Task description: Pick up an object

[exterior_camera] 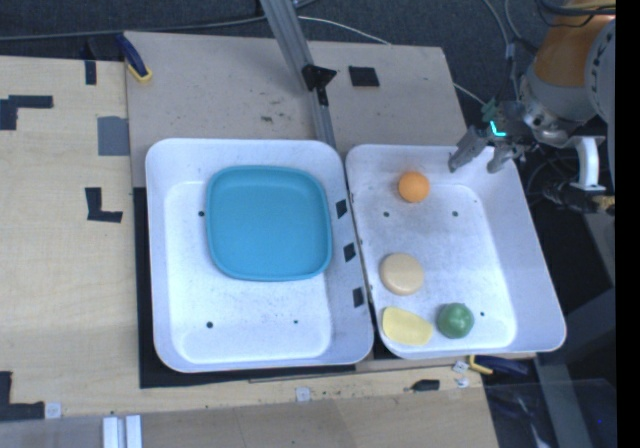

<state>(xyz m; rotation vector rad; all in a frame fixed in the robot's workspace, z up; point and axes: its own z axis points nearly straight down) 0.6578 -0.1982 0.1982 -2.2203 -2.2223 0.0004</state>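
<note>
The tool (480,156) hangs over the far right corner of the right bin (520,236), its two dark fingers spread apart with nothing between them, tips pointing down toward the rim. The grey arm with its orange band (580,11) comes in from the right behind it. Nearest to the tool lies an orange ball (413,187), alone on bare white floor in the upper part of that bin, just left of and below the tips; by my judgement it is the easiest thing to go for. To do the step well, the tool should shift left until the ball sits squarely between the fingers, then drop straight down with the fingers still wide, low enough that they close at or under the ball's widest part, since a round, smooth thing squirts out if pinched high. The bin wall is close on the far side, so the descent should stay clear of it. The ball looks small, evenly orange and matt, with a soft shadow under it. Further down the same bin rest a pale beige round disc (402,273), a yellow lump (406,326) at the near left corner and a green ball (455,319) just beside it; these two lie close together and near the wall, so are worse choices. The left bin (170,236) holds a blue square plate (268,222), and both bins sit on the table (60,236).
</note>
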